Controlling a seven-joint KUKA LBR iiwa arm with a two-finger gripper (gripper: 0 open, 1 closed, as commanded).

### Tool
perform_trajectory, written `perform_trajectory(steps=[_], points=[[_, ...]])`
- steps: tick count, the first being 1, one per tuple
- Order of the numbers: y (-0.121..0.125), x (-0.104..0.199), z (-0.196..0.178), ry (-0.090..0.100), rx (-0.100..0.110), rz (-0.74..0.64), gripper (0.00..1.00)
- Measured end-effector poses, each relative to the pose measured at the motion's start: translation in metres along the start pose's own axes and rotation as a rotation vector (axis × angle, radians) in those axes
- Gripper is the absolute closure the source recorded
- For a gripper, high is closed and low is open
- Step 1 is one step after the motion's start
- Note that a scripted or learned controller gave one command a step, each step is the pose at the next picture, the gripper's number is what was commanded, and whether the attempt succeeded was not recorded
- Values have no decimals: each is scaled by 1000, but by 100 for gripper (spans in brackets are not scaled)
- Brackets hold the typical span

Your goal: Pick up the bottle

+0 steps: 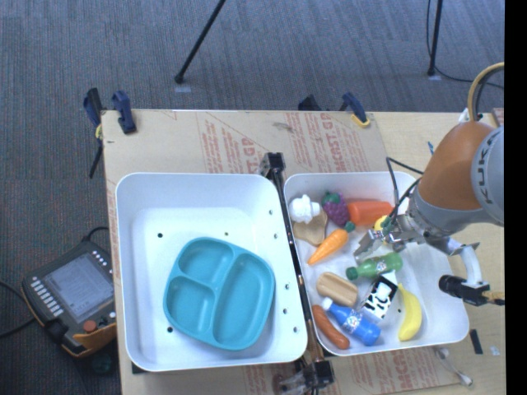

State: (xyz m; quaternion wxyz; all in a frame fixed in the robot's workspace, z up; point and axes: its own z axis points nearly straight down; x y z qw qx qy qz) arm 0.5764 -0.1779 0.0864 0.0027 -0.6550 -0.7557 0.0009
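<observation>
The arm (pixel 469 175) is reaching in from the right, its orange band sitting over the far edge of the right bin (pixel 449 327), and the gripper (pixel 380 239) is hanging low over the middle of the clutter there. The green bottle (pixel 375 265) is lying on its side just below the gripper, cap end pointing left, close under the fingertips, though whether metal is touching plastic is not something this angle is giving away. Whether the gripper is spread or pressed together, I cannot tell from up here; nothing is showing clearly between its tips. Around the bottle the bin is crowded: an orange carrot (pixel 328 246) is lying slantwise to its left, a bunch of purple grapes (pixel 336 210) is sitting up near the top beside a red-orange piece (pixel 368 211), and a bread roll (pixel 338 288) is resting just below-left. A black-and-white carton (pixel 380 295) is leaning right under the bottle, a blue-and-white bottle (pixel 354 321) is lying toward the near rim, and a banana (pixel 409 314) is curving along the right. Over in the left bin (pixel 132 212), a teal divided plate (pixel 219 292) is sitting alone.
</observation>
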Motion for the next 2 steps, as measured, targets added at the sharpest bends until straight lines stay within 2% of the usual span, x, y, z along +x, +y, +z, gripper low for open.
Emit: perform_trajectory(steps=[1,2], points=[[1,0,-11,0,-2,4,100],[-98,29,-252,-3,-7,255,100]])
